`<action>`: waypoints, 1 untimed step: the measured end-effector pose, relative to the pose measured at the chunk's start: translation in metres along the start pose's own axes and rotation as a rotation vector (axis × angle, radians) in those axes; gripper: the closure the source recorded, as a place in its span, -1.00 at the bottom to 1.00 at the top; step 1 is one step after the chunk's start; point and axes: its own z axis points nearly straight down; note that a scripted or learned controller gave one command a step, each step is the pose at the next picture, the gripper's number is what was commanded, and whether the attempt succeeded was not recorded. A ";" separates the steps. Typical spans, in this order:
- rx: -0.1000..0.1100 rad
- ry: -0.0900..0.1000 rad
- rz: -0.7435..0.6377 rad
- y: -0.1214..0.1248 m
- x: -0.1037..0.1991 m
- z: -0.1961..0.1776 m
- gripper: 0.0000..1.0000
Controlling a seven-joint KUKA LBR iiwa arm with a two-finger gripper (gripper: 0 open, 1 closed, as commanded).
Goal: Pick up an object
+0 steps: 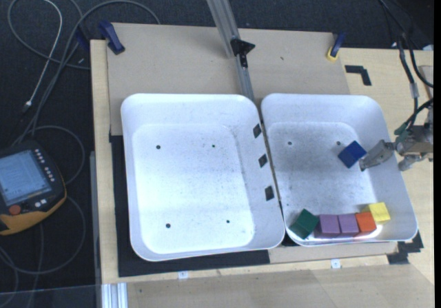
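Two shallow white bins sit side by side on the desk [172,58], and everything worth picking is in the right bin [386,120]. A blue cube [352,154] lies alone on the floor of that bin, toward its right wall, well apart from the rest. Along the near rim a row has gathered: a green block [304,222], a purple block [330,224], a second purple block [349,223], an orange block [365,220] and a yellow block [380,213], touching one another and pressed against the wall, probably because the floor slopes up there and loose pieces collect at the edge. The left bin [138,120] has a bare speckled floor.

The hand [377,155] reaches in from the right at the bin's wall, held low and roughly level, its tip pointing at the blue cube and just beside it. I cannot tell whether its fingers are apart or together; nothing sits between them that I can make out. The lone cube looks the easiest target, since the packed row leaves little room for fingers.
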 end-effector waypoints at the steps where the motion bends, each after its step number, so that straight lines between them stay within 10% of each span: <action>1: 0.005 0.001 -0.001 0.069 -0.026 0.150 -1.00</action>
